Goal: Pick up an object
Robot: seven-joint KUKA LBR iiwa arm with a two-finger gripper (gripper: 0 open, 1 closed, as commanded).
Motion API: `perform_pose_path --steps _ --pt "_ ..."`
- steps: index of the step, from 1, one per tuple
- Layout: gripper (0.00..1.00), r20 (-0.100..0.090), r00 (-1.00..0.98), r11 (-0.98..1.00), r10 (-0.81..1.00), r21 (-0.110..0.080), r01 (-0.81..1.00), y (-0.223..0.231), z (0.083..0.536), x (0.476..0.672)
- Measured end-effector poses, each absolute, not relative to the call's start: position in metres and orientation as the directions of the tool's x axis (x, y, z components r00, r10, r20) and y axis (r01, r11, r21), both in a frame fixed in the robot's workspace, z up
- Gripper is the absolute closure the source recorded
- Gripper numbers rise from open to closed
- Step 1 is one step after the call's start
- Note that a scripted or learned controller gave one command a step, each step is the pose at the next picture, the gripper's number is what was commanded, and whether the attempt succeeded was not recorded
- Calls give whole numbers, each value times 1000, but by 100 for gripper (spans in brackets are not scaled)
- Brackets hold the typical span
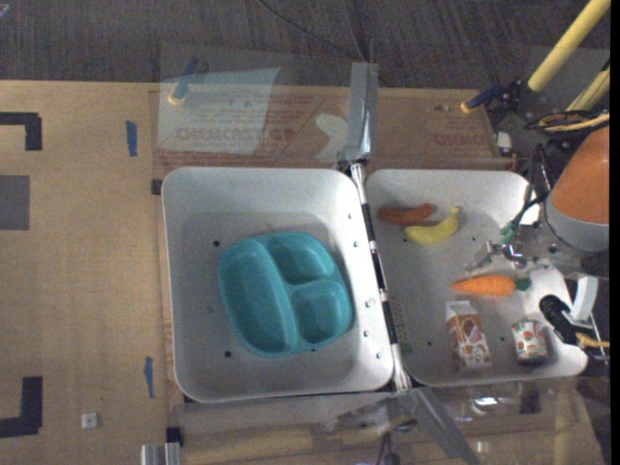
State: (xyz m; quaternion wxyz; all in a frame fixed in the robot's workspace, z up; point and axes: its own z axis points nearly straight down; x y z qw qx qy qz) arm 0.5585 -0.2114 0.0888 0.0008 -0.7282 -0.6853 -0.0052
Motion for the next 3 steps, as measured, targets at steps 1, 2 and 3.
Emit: perform_pose_path --steps 1,2,3 --pt "0 5 19 -19 1000 8 1000 -210 88 534" --pt "0 -3 -243 243 970 4 970 -192 92 557" --pt "0 4 -130 130 992 8 992 -213 88 541"
